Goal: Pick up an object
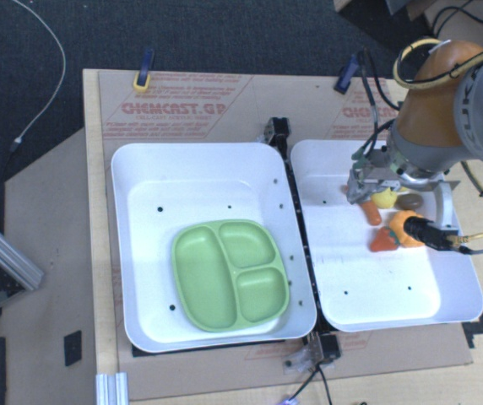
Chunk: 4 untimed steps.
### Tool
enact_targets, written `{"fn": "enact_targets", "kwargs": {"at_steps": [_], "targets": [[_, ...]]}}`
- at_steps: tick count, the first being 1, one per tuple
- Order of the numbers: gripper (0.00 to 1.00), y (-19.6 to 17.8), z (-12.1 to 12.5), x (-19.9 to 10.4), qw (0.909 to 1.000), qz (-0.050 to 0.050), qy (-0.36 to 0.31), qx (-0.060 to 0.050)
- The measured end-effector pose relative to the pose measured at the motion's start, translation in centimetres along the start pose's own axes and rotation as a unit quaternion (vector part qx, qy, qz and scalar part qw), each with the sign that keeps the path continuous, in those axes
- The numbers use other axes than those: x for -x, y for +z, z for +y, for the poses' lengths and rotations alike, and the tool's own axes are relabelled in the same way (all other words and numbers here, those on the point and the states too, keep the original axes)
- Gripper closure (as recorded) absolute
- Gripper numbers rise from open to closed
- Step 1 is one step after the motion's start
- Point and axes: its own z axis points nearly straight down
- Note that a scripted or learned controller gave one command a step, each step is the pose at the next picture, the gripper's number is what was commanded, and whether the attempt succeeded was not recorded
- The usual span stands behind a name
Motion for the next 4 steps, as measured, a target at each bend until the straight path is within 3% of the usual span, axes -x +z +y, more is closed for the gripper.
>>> {"fn": "enact_targets", "kwargs": {"at_steps": [2,4], "targets": [[1.0,-11.1,-0.4,0.8,1.0,-0.001,0.0,0.002],[1.0,-11.4,0.4,-9.9,1.0,0.001,-0.003,-0.001]]}}
